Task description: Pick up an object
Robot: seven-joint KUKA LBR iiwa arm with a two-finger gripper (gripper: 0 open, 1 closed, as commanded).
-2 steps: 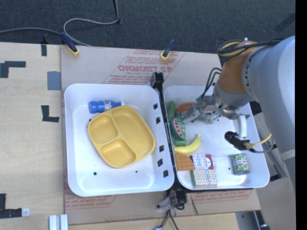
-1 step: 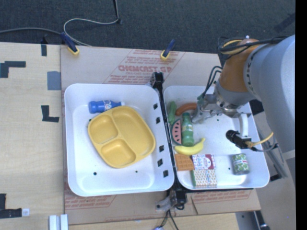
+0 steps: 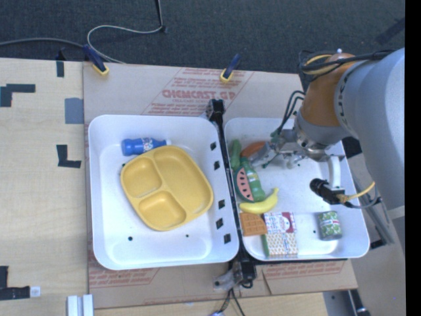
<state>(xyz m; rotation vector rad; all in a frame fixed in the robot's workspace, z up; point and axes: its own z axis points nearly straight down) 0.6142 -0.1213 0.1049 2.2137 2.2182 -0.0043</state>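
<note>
My gripper is low in the upper part of the right bin, reaching in from the right. An orange-red toy lies just to its left, close to the tip or touching it. Below that lie a watermelon slice, a green piece and a banana. Nearer the front are an orange cracker, a red and white carton and a green can.
The left bin holds a yellow divided plate and a blue bottle along its back edge. A black divider with clips separates the two bins. Yellow clamps sit on the cardboard behind.
</note>
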